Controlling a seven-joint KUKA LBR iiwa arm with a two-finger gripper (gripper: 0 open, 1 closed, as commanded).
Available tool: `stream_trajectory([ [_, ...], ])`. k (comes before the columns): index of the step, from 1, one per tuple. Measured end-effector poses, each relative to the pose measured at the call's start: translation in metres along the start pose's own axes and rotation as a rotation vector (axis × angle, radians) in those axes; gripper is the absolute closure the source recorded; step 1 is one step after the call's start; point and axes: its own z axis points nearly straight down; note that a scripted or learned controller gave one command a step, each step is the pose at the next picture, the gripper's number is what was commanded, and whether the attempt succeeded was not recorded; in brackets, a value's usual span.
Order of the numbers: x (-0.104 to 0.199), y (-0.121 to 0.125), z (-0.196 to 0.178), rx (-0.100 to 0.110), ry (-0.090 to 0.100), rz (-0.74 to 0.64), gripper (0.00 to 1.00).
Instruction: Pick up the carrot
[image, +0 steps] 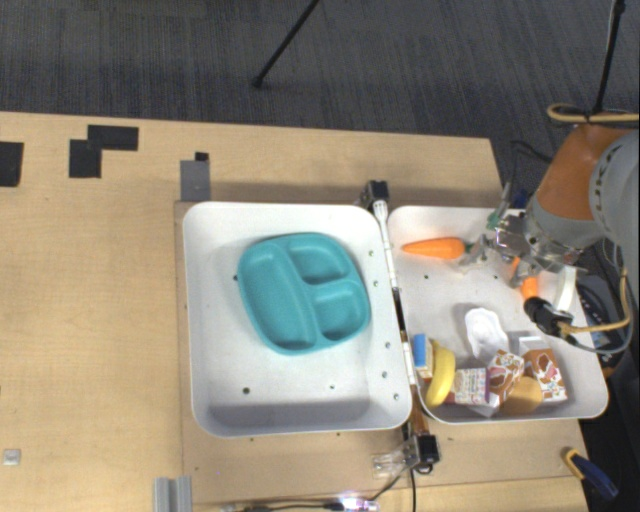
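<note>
Over the right bin (590, 400) I have the gripper (493, 243) beside the carrot (434, 248), not grabbing yet; I cannot tell its state, so next I slide over and squeeze.

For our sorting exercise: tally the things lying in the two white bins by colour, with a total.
Teal: 1, divided plate
Orange: 1, carrot
Yellow: 1, banana
Blue: 1, small block
White: 1, cup
Printed: 2, snack packets
Total: 7

Looked like robotics lab: plywood bench (90, 300) with black marker patches (100, 148), two white bins (210, 400), loose cables (590, 320), tripod legs (285, 45) on grey carpet (420, 60).
</note>
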Motion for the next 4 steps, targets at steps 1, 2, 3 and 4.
stream_trajectory([
  [1, -0.014, -0.022, -0.001, -0.005, 0.004, -0.147, 0.0],
  [2, 0.021, 0.024, 0.005, 0.07, -0.027, 0.03, 0.0],
  [3, 0.092, 0.014, 0.007, 0.033, -0.028, 0.013, 0.0],
  [4, 0.094, 0.018, -0.007, 0.019, -0.026, 0.008, 1.0],
])
